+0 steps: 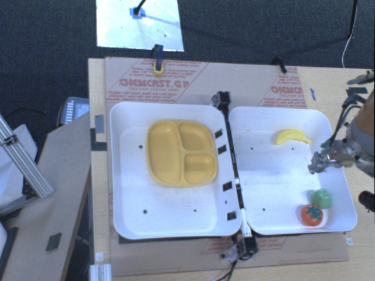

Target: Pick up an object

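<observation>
Red "CHEMCAST GP" lettering point(154, 83) marks the brown sheet on the wooden counter point(96, 86), above dark carpet. The left bin point(126, 215) holds a yellow divided plate point(180, 153). The right bin point(258, 215) holds a banana point(292, 136), a green object point(321, 198) and a tomato point(312, 214). The tool point(317, 162) hovers above the right bin; I cannot tell its state.

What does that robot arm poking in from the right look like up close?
The arm is grey metal with an orange band above its wrist. Dark cables loop beside it. It narrows to a small grey metallic tool, blurry here, so finer markings can't be made out.
</observation>
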